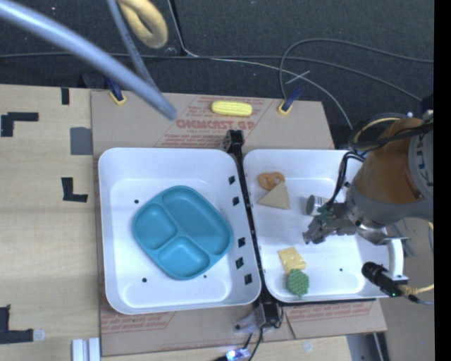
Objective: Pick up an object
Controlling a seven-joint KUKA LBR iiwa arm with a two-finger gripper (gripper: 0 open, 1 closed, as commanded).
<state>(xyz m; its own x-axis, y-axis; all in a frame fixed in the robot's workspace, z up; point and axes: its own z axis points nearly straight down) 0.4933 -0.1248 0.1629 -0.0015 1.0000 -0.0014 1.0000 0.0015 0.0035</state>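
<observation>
Hovering gripper (315, 229) over right bin (338, 282), nothing visibly held.

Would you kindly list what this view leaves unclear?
- Gripper: dark and small, so its finger state is unreadable.
- Arm: cut off by the right edge.
- Pretzel: partly covered by the wedge.
- Yellow object, top: blurred, cut by the edge.
</observation>
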